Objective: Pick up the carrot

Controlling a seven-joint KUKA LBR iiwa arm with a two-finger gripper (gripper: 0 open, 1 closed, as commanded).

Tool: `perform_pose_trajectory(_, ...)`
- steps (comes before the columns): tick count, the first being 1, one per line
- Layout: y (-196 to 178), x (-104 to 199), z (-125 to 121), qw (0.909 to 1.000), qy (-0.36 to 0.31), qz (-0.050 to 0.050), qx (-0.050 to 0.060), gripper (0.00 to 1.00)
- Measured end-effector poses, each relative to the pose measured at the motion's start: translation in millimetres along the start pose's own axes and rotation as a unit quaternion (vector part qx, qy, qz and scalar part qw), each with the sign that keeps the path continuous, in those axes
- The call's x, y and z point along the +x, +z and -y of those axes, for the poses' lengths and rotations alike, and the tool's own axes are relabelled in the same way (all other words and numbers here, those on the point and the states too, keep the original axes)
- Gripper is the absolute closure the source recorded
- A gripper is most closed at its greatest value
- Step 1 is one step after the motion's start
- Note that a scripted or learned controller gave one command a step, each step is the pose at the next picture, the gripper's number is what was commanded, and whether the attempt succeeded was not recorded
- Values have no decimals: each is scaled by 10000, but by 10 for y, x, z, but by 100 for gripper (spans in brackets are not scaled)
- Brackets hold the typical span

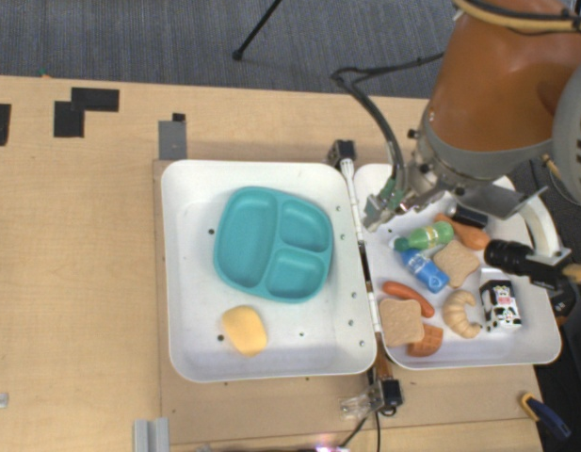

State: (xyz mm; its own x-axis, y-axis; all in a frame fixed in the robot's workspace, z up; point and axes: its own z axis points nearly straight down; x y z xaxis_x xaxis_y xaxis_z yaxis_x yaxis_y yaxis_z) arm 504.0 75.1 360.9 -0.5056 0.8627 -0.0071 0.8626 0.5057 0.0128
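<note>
1. The carrot (471, 237) is spotted at the back of the right bin (544, 347). It is orange and partly covered by the arm.
2. It is crowded by a green bottle (425, 239) just beside it and a bread slice (459, 262) just in front.
3. The hand (384, 203) is seen low over the bin's back-left corner, apart from the carrot. Whether it is spread or pressed together cannot be told.
4. For a clean pick, the hand would best be carried across past the green bottle, squared across the carrot's narrow width, then lowered.
5. The bottle and bread are likely to be nudged.
6. The blue bottle (427, 271), sausage (408, 297), croissant (462, 314) and cow toy (500, 306) are judged clear of the path.
7. In the left bin (177, 281), a teal plate (273, 243) and a yellow lump (244, 330) are left out of it.
</note>
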Motion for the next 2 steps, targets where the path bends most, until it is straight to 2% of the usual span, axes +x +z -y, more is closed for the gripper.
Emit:
perform_pose_trajectory(1,-243,-967,587,9888,-1495,21,1,100)
perform_pose_trajectory(2,-660,-1735,779,9547,-2975,37,-2,100)
